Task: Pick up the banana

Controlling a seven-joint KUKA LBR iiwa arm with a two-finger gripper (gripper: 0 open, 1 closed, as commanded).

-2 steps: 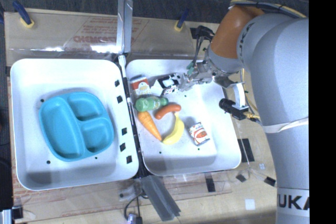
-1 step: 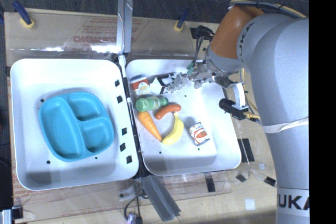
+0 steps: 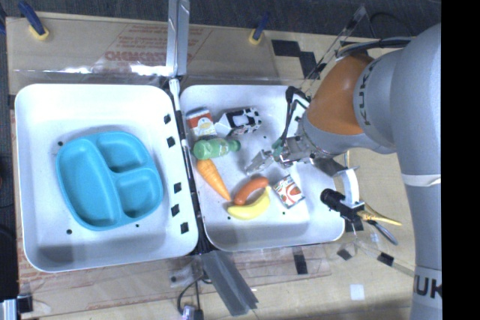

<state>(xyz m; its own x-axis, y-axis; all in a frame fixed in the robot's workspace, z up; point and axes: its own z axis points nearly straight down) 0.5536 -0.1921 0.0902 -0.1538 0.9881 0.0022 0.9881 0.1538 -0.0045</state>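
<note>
Camera view, nearest first: the banana (image 3: 251, 208) lies flat on the floor of the right bin (image 3: 300, 232), toward the near wall, below and a little left of the pincer (image 3: 271, 154), with clear bin floor between them. Nothing has lifted it, so the pick is, by my reading, not yet begun in earnest: the approach, the closing and the lift all remain. Touching the banana's upper side is a reddish sausage-like toy (image 3: 250, 189), and just right of it a small red-and-white carton (image 3: 288, 192) sits almost under the pincer. A carrot (image 3: 213, 177) slants away to the pincer's lower left, a green vegetable toy (image 3: 214, 148) lies level with it on the left, and beyond those stand a small red-labelled can (image 3: 199, 121) and a black-and-white toy (image 3: 243, 119). The pincer hovers over the bin's middle, holding nothing that I can make out; how wide it stands cannot be told from this angle. Far left, the other bin (image 3: 30, 161) holds a blue divided tray (image 3: 109, 177).
</note>
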